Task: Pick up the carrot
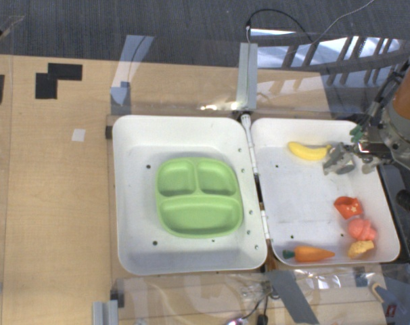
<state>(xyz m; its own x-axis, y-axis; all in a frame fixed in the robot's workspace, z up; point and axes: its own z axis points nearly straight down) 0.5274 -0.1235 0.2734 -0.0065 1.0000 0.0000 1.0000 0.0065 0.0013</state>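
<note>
Carrot (314,254) lies at the near edge of the right bin (293,202), its orange body stretched along the front wall, green end toward the left. Nothing touches it. That sets the progress plainly: the pick has not begun in any way that shows, and the whole grasp and lift is left to do.

The claw (339,161) hangs over the far part of the same bin, just beside the right end of a banana (308,152). Its grey tips are small and blurred against the white floor, so I cannot tell how they stand, and nothing shows between them. The arm (401,124) comes in from the right edge behind it.

Between the claw and the carrot, along the right side of the bin, sit three other things: a red piece (348,206), a pink piece (361,229) just in front of it, and a small yellow lump (360,248) near the front right corner. The yellow lump is the carrot's closest neighbour, near its pointed end but apart from it.

The left bin (134,181) holds a green divided plate (199,196) and plays no part here. Both bins rest on the pale wooden desk (49,195).

As I judge it, the claw must cross to the front of the bin, and the carrot's place against the wall may leave little room there.
</note>
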